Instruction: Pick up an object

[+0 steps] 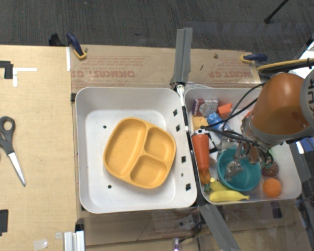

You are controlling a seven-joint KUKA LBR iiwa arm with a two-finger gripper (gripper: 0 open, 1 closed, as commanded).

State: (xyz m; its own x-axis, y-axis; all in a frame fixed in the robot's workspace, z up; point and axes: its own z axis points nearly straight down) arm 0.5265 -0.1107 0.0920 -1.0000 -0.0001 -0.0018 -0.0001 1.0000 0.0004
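Note:
The right bin (289, 193) is crowded with small objects. Among them are a teal bowl (247, 180), a long orange carrot (201, 151), a yellow banana (227, 196) and a small orange fruit (272, 187). My gripper (236, 166) hangs down from the arm's orange band (279, 109) and sits inside the teal bowl, near its left side. The arm hides the objects lying behind the bowl. Nothing can be made out in the gripper.
A purple packet (205, 106), a blue item (214, 119) and a small orange block (225, 109) lie at the back of the right bin. The left bin (89, 140) holds a yellow divided plate (139, 152). Scissors (8, 145) lie on the bench at far left.

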